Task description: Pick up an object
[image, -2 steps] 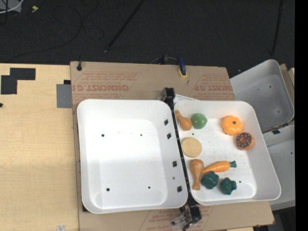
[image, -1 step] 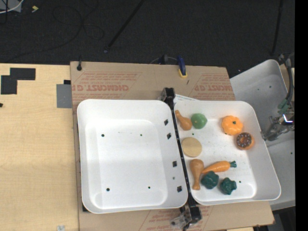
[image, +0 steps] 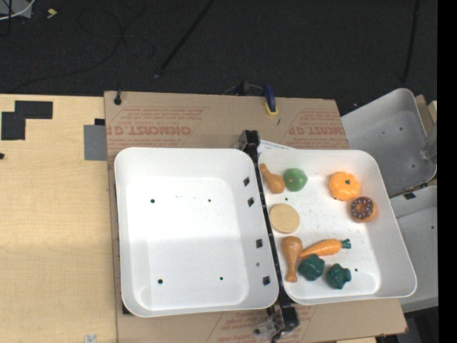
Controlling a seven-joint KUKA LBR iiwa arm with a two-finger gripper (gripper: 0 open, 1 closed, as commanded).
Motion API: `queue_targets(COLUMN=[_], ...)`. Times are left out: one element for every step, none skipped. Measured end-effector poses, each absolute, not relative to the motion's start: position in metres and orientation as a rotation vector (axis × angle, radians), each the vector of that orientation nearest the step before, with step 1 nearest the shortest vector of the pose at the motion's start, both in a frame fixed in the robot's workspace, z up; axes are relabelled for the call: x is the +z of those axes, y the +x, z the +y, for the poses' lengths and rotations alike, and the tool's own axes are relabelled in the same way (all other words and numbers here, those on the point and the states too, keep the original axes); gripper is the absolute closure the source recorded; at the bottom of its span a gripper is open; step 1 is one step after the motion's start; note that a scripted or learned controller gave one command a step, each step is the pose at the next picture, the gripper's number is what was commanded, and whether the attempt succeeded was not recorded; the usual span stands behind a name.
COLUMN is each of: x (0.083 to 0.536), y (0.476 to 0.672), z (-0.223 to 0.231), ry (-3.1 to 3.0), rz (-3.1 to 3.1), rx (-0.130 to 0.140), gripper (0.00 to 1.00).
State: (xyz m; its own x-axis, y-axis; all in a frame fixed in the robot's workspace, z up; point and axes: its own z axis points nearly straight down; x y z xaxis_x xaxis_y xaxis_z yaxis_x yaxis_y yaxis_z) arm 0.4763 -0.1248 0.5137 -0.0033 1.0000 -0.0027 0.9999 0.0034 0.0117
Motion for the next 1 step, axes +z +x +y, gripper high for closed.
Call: queue_targets(x=[0.5391], y=[0.4890], z=[-0.1530], ry=[2.221], rz=[2.219], rx=[-0.001], gripper=[1.00])
